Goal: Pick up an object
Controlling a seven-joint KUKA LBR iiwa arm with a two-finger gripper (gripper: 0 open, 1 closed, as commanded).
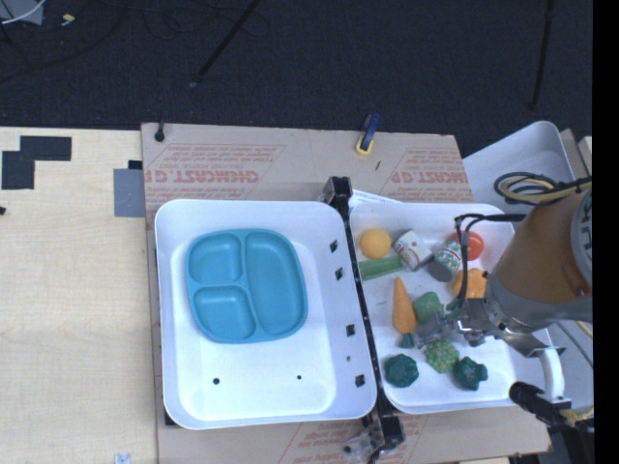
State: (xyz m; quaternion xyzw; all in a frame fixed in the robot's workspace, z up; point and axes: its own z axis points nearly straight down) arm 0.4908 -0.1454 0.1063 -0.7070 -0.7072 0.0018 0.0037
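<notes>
The right bin (372,307) holds several toy foods: a yellow lemon (375,243), an orange carrot (403,304), a green block (427,306), a broccoli piece (441,356), two dark teal pieces (400,369) (470,372), a white can (410,249), a striped can (446,259) and a red ball (473,246). My gripper (456,324) hangs low over the middle of this bin, just above the broccoli and right of the green block. The wrist hides its fingers.
The left bin (179,375) holds a blue three-compartment tray (246,284). A black divider (350,288) runs between the bins. My orange-banded arm (542,259) covers the right bin's right side. A blue and yellow clamp (368,135) sits on the cardboard at the back.
</notes>
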